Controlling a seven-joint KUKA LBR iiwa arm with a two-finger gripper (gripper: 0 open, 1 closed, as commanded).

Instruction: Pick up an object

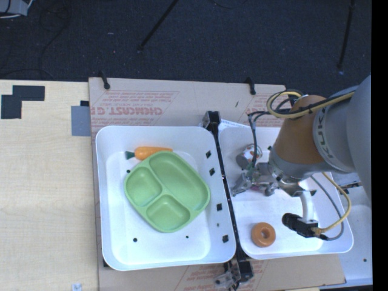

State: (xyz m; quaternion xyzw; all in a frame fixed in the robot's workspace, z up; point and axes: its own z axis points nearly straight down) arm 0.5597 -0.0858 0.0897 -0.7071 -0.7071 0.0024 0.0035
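Observation:
In the right bin (339,241), a small orange ring-shaped object (263,234) lies near the front edge. My gripper (242,180) hangs low over the left part of that bin, close to the divider, behind and slightly left of the ring and apart from it. In the left bin (115,235) a green divided plate (167,190) lies tilted. An orange carrot (151,152) with a dark green end rests just behind the plate.
A black divider (221,187) runs between the two bins. The grey arm with its orange band (300,138) covers the back right of the right bin. Cardboard (151,105) lies under the bins, and pale wooden benchtop (42,193) extends to the left.

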